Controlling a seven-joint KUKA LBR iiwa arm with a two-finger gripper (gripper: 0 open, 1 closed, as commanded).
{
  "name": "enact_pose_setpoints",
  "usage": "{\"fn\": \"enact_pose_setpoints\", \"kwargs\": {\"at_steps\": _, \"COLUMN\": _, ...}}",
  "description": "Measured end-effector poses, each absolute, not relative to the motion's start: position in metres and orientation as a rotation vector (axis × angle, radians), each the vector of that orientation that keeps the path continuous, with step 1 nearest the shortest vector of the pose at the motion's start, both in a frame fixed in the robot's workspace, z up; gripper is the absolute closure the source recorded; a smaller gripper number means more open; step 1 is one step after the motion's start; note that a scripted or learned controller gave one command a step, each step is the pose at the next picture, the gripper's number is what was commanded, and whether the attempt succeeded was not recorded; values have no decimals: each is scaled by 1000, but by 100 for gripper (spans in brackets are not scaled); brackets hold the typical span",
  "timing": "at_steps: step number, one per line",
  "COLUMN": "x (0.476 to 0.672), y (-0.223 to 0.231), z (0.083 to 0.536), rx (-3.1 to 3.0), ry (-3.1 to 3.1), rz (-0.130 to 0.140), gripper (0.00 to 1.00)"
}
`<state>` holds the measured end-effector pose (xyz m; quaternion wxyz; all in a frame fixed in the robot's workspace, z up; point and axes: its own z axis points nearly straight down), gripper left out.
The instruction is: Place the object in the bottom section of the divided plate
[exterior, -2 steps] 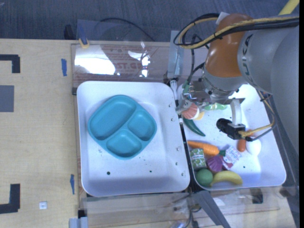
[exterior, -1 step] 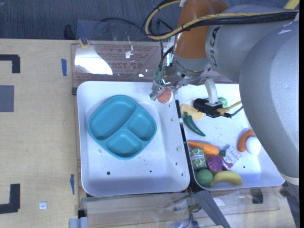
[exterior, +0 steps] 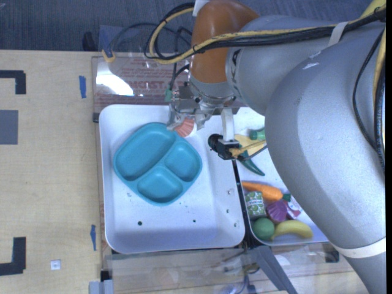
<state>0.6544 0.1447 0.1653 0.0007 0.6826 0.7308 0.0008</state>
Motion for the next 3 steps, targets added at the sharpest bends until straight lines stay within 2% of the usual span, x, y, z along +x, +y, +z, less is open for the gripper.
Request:
{"fn": "enact_pose_setpoints", "kwargs": {"at_steps": 1, "x": 666, "y": 152, "z": 132, "rx": 2087, "ry": 2348, "rz": -3, "gripper": 100}}
{"fn": "enact_pose_setpoints", "kwargs": {"at_steps": 2, "x": 667, "y": 154, "z": 145, "rx": 2081, "ry": 2346, "rz": 7, "gripper": 100}}
{"fn": "enact_pose_setpoints", "kwargs": {"at_steps": 3, "x": 667, "y": 154, "z": 144, "rx": 2081, "ry": 2348, "rz": 5, "gripper": 0}}
